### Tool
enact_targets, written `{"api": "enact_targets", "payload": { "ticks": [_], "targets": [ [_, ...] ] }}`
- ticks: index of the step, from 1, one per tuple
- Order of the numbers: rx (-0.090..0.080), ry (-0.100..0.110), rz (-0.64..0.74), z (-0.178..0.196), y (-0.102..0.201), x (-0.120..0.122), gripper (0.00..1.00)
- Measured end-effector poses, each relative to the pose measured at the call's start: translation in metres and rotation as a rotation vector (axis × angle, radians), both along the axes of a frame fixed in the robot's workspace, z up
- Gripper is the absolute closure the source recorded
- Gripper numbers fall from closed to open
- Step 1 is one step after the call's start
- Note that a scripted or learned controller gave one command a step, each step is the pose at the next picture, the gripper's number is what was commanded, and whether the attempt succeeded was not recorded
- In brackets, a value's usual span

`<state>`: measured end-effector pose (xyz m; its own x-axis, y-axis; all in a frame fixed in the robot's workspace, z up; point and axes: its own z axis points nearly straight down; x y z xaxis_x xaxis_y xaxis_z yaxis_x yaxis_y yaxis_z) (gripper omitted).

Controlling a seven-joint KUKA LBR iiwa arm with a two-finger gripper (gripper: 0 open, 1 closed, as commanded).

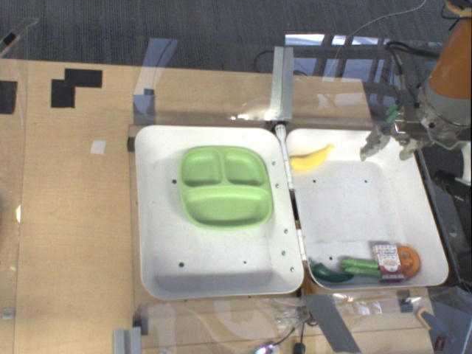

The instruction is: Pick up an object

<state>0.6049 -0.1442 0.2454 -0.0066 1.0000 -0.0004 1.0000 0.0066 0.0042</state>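
My gripper (389, 148) hangs over the far right corner of the right bin (369, 205), its two fingers spread apart with nothing between them. A yellow banana (310, 158) lies at the bin's far left corner, well to the left of the gripper. Along the near edge lie a green vegetable-like item (359, 265), a dark teal object (330, 273), a small white and red packet (386, 257) and a brown ring-shaped item (409, 262).
The left bin (158, 257) holds a green divided plate (224, 186). A metal divider (289, 190) separates the two bins. Cables and a metal frame (354, 57) stand behind the right bin.
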Motion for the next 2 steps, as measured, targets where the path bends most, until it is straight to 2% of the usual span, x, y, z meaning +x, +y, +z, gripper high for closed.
{"api": "enact_targets", "payload": {
  "ticks": [1,2],
  "targets": [
    [0.001,-0.019,-0.162,-0.130,0.039,0.059,0.00],
    [0.001,-0.004,-0.154,-0.147,0.057,0.066,0.00]
  ]
}}
